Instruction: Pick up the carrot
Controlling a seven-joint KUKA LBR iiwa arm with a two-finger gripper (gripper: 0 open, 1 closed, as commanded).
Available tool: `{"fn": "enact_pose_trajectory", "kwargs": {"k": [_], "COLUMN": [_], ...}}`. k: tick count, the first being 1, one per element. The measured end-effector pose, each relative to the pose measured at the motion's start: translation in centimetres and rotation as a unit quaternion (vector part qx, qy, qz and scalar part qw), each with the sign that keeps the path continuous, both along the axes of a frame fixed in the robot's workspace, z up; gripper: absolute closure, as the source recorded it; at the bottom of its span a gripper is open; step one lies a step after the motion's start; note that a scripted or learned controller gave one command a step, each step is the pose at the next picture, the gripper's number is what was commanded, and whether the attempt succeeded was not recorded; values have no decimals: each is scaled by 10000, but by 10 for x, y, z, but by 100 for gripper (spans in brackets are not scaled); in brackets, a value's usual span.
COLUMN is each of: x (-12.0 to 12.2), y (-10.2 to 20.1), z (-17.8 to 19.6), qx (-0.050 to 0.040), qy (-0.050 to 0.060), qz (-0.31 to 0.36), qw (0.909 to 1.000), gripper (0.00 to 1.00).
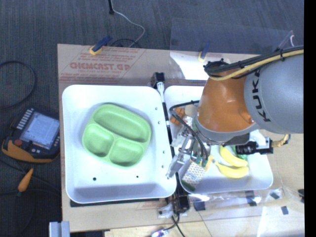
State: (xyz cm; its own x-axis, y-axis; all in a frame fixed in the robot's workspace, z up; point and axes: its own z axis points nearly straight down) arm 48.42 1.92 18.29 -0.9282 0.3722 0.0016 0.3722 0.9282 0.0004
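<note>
The tool (178, 163) hovered low in the right bin (256, 184), finger state indiscernible, carrot (178, 112) apparently just behind it at the arm's edge; the approach step seemingly awaited realignment.

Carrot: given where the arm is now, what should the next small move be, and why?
Probably lift the hand slightly to uncover the right bin. It sits low at that bin's left edge, beside the bananas, and the arm hides much of the bin; I cannot pick out a carrot.
</note>
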Motion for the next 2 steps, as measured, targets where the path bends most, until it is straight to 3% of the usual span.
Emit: {"fn": "enact_pose_trajectory", "kwargs": {"k": [1, 2], "x": [77, 135], "y": [-54, -63], "z": [1, 1], "qx": [-21, -12], "qy": [-27, -24], "qz": [170, -440], "qw": [9998, 9990], "gripper": [0, 0]}}
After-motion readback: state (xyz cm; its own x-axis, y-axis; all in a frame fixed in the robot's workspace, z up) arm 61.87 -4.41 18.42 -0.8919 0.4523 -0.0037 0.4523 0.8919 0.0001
